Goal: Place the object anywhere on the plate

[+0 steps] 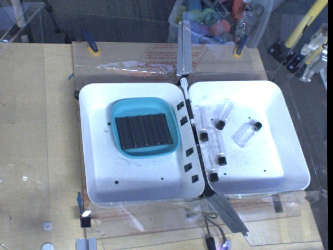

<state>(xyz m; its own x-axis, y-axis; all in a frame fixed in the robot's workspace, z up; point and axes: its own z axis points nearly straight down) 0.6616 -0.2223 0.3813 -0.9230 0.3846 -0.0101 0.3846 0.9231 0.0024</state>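
Resting on the plate: the dark block looked home

Starting at the left, the left bin (pixel 93 139) sat white and shallow on the bench; inside it lay the blue plate (pixel 117 108), near the middle of the bin; on the plate lay the dark block (pixel 143 130) with ridges across its top; it lay flat, with all of it inside the plate's rim and blue showing all round it. I took this block to be the task's thing, so the job looked done or very nearly done.

Moving on to the right, a row of small black tabs (pixel 183 121) ran down the join between the two bins; past them, the right bin (pixel 281 155) held some clear little bottles with black caps; one bottle (pixel 244 134) lay on its side, well apart from the plate; another bottle (pixel 222 113) lay close to the join.

How the gripper stood, spread or pressed together, I could not tell.

To do this step well, the block should be left alone; any move over the left bin should stay high, so nothing bumps the plate or pushes the block off; if a bottle was the thing meant, it should be pinched across its middle and set down softly on a bare bit of blue.
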